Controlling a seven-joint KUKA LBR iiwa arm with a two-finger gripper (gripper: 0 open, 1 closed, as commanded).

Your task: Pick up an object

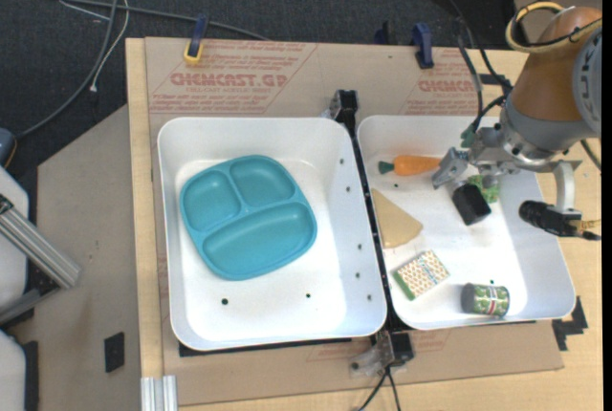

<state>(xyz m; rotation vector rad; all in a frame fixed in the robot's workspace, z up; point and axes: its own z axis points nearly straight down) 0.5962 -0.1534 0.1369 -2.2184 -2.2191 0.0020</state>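
Dark carpet surrounds a cardboard-topped bench (277, 75) holding two shallow white bins. One bin (182, 304) contains a smooth teal divided plate (249, 216). The other bin (535, 275) holds an orange carrot (417, 165), a tan wedge (396, 224), a patterned packet (422, 272), and a small can (486, 299) lying on its side. Above a small black block (470, 204) hangs the gripper (467, 172); how it is set cannot be told.

A glossy turquoise divided plastic plate (249, 216) sits in the plain white left bin (182, 304). Right of that plate: an orange toy carrot (417, 165) (green at its tip), a tan wedge (394, 221), a green-and-white dotted packet (421, 273), a grey-and-green can (486, 298).
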